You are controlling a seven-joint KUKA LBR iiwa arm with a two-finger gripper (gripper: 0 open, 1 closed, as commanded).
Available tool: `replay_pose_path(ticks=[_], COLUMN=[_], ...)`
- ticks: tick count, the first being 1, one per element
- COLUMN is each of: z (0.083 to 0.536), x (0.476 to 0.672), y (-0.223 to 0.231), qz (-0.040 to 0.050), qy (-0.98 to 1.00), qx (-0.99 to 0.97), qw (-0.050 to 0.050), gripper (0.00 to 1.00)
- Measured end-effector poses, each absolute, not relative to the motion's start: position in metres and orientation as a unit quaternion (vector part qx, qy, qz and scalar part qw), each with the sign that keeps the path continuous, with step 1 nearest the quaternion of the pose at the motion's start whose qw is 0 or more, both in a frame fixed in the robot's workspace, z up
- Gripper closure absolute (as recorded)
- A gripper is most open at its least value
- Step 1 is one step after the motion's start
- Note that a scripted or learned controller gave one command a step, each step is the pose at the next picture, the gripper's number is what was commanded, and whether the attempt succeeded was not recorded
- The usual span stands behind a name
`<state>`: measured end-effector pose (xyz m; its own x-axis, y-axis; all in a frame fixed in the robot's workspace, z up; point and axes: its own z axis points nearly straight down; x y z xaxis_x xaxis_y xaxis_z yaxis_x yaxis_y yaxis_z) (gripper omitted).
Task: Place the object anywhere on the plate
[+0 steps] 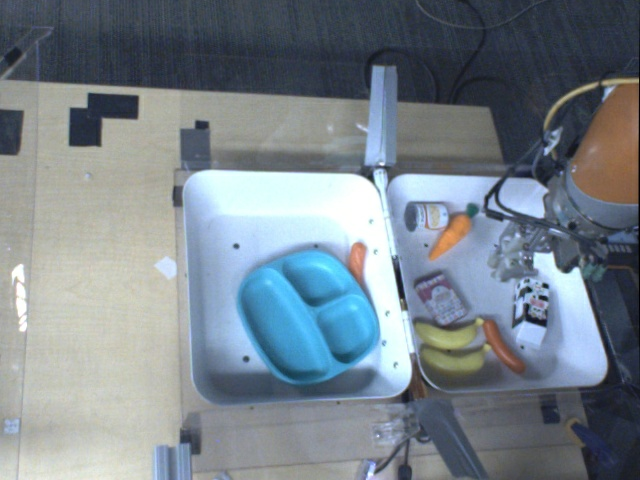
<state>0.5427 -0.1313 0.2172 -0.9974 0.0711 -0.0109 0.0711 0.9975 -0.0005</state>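
A blue divided plate [308, 315] lies in the left bin [215, 268], toward its front. A small orange piece [357, 260] rests just off the plate's far right rim, against the bin wall. My gripper [514, 252] hangs over the right bin [580, 368], reaching in from the right. It sits above bare bin floor, just beyond a small black-and-white carton [532, 308] and to the right of a carrot [452, 233]. I see nothing held in it.
The right bin also holds a small jar [430, 216] at the back, a dark red packet [440, 298], two bananas [450, 346] and a red-orange sausage-shaped item [503, 346] at the front. A metal divider post [382, 118] stands between the bins.
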Motion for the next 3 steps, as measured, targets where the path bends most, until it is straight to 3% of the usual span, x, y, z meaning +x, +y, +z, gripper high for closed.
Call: replay_pose_path(ticks=[1,3], z=[0.228,0.253], x=[0.537,0.543], y=[-0.080,-0.078], qz=[-0.0002,-0.0007], qy=[0.996,0.996], qx=[-0.086,-0.085], qw=[0.005,0.016], gripper=[1.00,1.00])
